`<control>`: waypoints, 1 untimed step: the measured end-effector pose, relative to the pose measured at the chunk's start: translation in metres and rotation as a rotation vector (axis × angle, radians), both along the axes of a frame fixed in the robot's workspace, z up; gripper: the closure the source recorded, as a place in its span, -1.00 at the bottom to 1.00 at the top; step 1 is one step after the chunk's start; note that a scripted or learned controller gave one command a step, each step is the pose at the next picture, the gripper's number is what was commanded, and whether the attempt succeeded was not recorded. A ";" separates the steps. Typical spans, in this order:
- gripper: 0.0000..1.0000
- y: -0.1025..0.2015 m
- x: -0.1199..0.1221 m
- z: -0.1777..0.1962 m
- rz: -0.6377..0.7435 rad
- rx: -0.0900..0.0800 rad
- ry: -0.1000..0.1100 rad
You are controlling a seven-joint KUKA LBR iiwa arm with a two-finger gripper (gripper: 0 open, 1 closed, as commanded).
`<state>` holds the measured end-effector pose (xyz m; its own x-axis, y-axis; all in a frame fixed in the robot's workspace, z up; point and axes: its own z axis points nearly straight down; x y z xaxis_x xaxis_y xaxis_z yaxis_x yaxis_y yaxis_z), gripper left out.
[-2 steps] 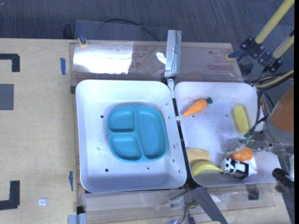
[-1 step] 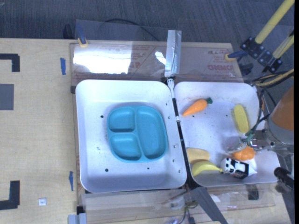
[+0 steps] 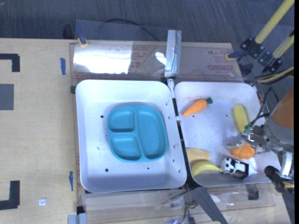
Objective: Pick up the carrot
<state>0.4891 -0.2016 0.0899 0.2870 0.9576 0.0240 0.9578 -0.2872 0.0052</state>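
The carrot (image 3: pixel 195 106), orange with a small green top, lies on its side in the upper left part of the right bin (image 3: pixel 212 90). My gripper (image 3: pixel 251 137) reaches in from the right edge and hangs low over the right side of that bin, well to the right of the carrot and below it in the view. It sits just above a small orange toy fruit (image 3: pixel 243 151), and whether it touches the fruit I cannot tell. Nothing can be seen held in it.
A yellow corn cob (image 3: pixel 240 117) lies just above the gripper. A banana (image 3: pixel 202 163) and a black-and-white toy (image 3: pixel 235 167) rest near the right bin's front wall. The left bin (image 3: pixel 88 125) holds a blue divided plate (image 3: pixel 138 132).
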 end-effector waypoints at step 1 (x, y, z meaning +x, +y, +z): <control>1.00 0.000 -0.001 0.118 -0.130 -0.023 0.010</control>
<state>0.4882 -0.2015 0.2083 0.4092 0.9124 -0.0010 0.9124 -0.4092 0.0039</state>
